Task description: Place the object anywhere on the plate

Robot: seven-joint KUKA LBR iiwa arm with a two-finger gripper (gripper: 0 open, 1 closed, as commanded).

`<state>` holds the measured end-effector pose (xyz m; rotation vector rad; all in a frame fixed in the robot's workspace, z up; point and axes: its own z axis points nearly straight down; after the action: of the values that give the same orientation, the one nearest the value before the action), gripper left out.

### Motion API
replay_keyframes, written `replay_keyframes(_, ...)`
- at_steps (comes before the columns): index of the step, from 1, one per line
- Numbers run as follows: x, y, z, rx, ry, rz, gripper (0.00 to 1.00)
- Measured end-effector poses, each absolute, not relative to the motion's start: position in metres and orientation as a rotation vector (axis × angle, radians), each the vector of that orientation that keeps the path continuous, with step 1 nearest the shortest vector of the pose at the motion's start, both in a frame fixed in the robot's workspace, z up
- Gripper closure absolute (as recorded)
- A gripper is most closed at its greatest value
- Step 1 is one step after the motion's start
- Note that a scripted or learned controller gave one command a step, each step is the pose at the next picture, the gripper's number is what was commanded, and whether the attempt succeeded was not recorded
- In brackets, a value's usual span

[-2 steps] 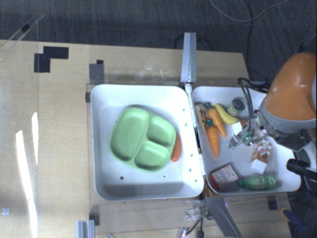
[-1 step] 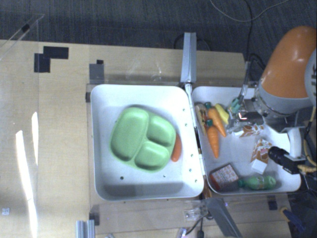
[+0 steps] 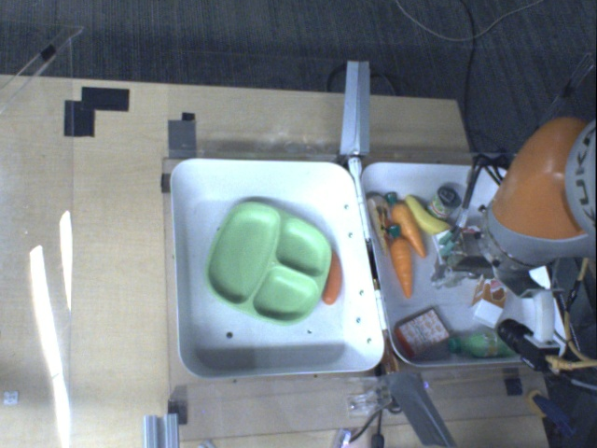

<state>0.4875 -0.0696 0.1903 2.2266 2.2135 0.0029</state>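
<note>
A: Where is the gripper (image 3: 454, 261) right now?

B: Low in the right bin (image 3: 422, 177), just beside the carrots (image 3: 403, 259) and the banana (image 3: 425, 215). I'd guess it is there to pick one of the toys, since the plate (image 3: 269, 261) sits in the left bin (image 3: 191, 269).

A: Are the jaws open or closed?

B: I cannot tell; the wrist blurs that spot, and nothing shows between the fingers.

A: So which object is the one to move?

B: Probably a carrot in the right bin. It lies with its long axis running up and down the view, leafy end toward the far wall, tip toward the near side.

A: And the orange thing by the plate?

B: Another carrot (image 3: 331, 282), touching the plate's right edge but lying on the bin floor, not on the plate. Its long axis also runs near to far.
</note>
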Motion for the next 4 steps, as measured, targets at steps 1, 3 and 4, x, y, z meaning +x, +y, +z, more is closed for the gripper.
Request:
replay_keyframes(1,0.488,-0.067,0.185,2.126,2.309,0.004,1.0)
replay_keyframes(3,0.488,-0.072,0.185,2.166,2.272,0.004,1.0)
replay_keyframes(4,0.488,-0.066,0.185,2.176,2.262,0.004,1.0)
